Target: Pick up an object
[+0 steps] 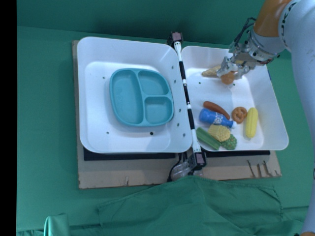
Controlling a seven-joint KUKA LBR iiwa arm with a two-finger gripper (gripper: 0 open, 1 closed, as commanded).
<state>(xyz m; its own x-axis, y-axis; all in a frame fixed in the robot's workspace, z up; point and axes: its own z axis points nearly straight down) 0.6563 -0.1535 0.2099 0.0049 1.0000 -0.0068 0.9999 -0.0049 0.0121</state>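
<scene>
Orange round plastic piece (227, 78) sits under the gripper (233, 73), upper right; grip state unreadable. Risk: tan plastic food piece (211, 72) touching it gets nudged, spoiling the pick.

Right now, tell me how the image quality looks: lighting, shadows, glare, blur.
Camera view: lighting is even and soft, with an overall green-blue cast; the left bin is bright white but keeps its rim detail; only faint shadows fall under the teal plate and the toys in the right bin; the tool and the small items beside it look slightly soft, so their edges are hard to separate.
</scene>
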